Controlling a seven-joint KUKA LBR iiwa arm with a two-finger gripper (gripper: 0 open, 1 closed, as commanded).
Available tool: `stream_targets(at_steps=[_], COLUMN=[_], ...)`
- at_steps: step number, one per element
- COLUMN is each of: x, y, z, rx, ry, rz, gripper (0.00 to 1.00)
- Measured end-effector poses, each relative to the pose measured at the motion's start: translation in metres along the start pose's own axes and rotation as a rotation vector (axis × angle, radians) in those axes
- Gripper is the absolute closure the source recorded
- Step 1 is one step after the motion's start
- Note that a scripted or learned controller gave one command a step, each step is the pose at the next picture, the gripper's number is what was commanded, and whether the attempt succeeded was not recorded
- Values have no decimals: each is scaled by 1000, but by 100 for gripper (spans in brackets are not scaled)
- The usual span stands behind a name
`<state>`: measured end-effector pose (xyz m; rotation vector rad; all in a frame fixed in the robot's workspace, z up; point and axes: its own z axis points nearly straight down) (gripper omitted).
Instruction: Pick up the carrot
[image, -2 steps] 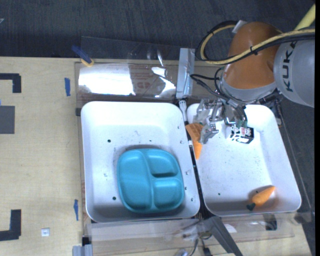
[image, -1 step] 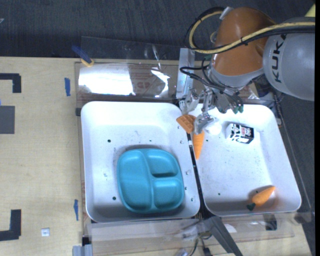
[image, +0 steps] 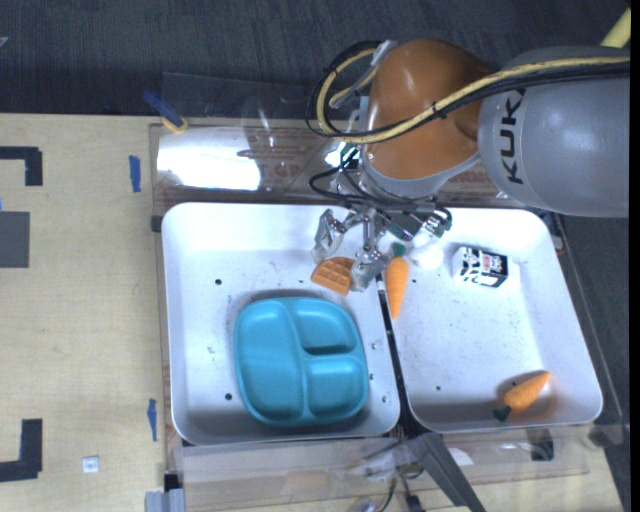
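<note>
My arm, grey with orange band, enters frame from 2 o'clock. My gripper (image: 352, 240) hangs over divider between left bin (image: 190, 300) and right bin (image: 560, 330). Jaws spread apart, clamped on nothing. Carrot (image: 396, 284) lies just beside my fingers at their 4 o'clock, along inner edge of right bin, tip toward 6 o'clock. Waffle piece (image: 333, 274) at 7 o'clock of fingers. Blue divided plate (image: 300, 362) in left bin. Second orange vegetable (image: 527, 391) at right bin's 5 o'clock corner. Small printed packet (image: 483, 266) at 1 o'clock.
</note>
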<state>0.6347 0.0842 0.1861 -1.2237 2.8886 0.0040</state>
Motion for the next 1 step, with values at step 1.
stream_targets(at_steps=[1], x=[-2], y=[-1], z=[-13], rx=[4], ry=[-10], rz=[4], gripper=[100])
